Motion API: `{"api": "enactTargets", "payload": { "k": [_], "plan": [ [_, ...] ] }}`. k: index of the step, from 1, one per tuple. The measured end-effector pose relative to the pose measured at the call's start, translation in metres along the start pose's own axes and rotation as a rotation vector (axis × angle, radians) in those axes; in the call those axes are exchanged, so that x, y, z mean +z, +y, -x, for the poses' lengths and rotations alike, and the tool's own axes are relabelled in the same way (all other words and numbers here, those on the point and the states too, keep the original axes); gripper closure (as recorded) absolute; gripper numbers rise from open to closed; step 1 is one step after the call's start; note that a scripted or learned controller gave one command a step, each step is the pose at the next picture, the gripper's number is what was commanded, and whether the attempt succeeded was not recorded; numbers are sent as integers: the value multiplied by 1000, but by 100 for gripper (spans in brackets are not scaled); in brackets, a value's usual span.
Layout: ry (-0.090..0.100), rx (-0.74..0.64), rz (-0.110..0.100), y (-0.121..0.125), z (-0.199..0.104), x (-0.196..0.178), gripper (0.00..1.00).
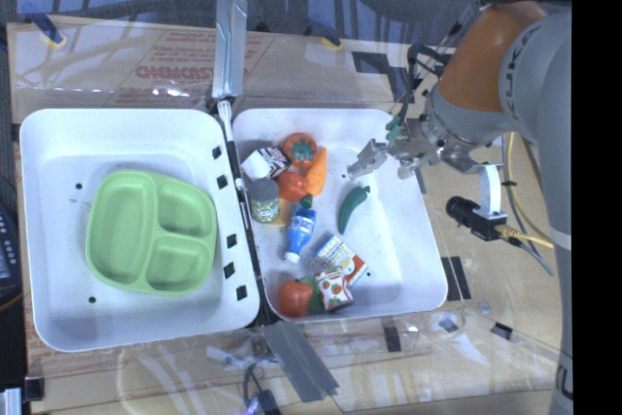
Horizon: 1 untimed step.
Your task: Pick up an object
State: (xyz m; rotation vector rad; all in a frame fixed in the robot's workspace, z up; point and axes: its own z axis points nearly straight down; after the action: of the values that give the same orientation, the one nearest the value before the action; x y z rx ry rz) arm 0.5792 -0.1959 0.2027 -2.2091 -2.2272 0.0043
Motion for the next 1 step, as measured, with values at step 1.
{"api": "enactTargets", "payload": {
  "k": [1],
  "plan": [
    [-2,-150,4,26,3,110,0]
  ]
}}
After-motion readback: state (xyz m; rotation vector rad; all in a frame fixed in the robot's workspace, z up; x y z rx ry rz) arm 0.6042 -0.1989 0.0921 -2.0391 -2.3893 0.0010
